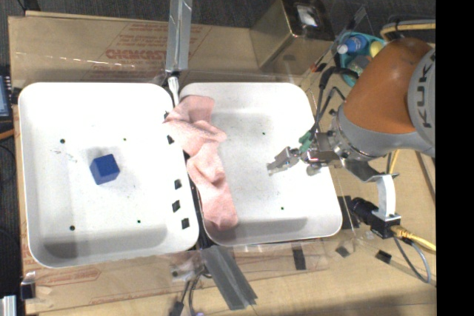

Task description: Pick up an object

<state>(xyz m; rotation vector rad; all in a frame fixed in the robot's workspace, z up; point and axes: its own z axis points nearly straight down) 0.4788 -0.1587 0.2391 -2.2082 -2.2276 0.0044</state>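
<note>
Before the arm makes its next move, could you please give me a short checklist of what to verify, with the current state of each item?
1. Target in sight: pink cloth lies along the left edge of the right bin, draped over the divider: ok.
2. Second option: blue cube sits alone in the left bin: ok.
3. Claw carries nothing: ok.
4. Claw over a target: it is over bare bin floor, right of the cloth: not ok.
5. Claw opening: cannot tell.

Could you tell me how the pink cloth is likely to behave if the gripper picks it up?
The pink cloth lies crumpled and draped along the right bin edge, so it is probably floppy and would sag. It looks light, and a pinch may catch just one fold.
</note>
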